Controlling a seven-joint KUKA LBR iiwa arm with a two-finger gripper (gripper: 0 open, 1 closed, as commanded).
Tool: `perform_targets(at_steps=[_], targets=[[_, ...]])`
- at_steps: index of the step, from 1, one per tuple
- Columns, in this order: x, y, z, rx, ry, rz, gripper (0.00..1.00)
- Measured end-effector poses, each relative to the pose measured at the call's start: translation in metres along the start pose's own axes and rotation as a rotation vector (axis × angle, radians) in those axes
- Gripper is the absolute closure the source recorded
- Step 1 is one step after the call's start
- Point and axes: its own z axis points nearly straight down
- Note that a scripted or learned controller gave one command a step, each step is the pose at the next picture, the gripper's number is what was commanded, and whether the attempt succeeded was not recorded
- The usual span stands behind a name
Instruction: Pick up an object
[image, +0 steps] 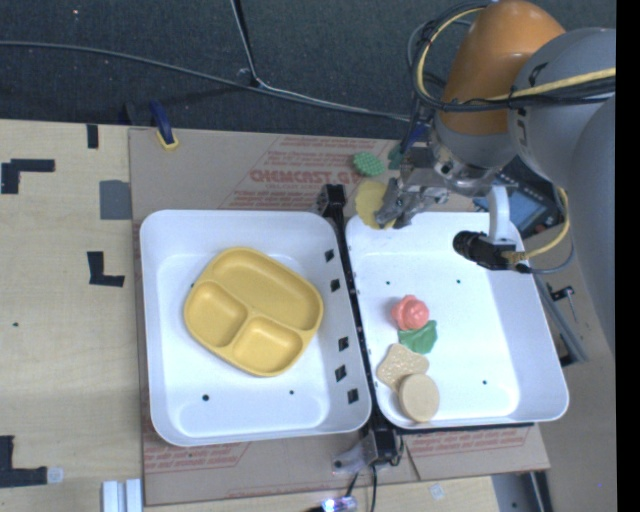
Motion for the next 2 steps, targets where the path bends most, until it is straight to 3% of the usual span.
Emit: perform_targets(at_steps=[2], targets=[[0.099,-0.029,0.028,0.002,-0.001,0.0,1.0]])
